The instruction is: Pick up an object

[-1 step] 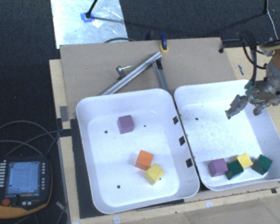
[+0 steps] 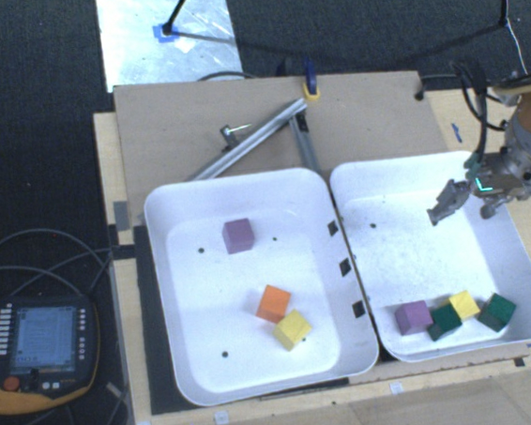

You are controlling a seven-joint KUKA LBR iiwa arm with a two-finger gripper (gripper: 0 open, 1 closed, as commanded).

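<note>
The left bin [image 2: 172, 264] holds a purple cube [image 2: 238, 235], an orange cube [image 2: 273, 302] and a yellow cube [image 2: 293, 328] touching the orange one. Along the near wall of the right bin [image 2: 382, 242] lie a purple cube [image 2: 412, 316], a dark green cube [image 2: 443, 320], a yellow cube [image 2: 463, 305] and a second green cube [image 2: 497, 311]. My gripper [image 2: 468, 206] hangs over the right bin's far right part, well behind those cubes. Its fingers [image 2: 446, 203] stand apart, open, with nothing between them.
A metal rod [image 2: 253, 137] lies slanted on the cardboard behind the bins. A teach pendant [image 2: 36, 349] with cables rests on the floor at the left. A foil sheet [image 2: 166, 33] lies at the top. Black cables run near the arm at the right.
</note>
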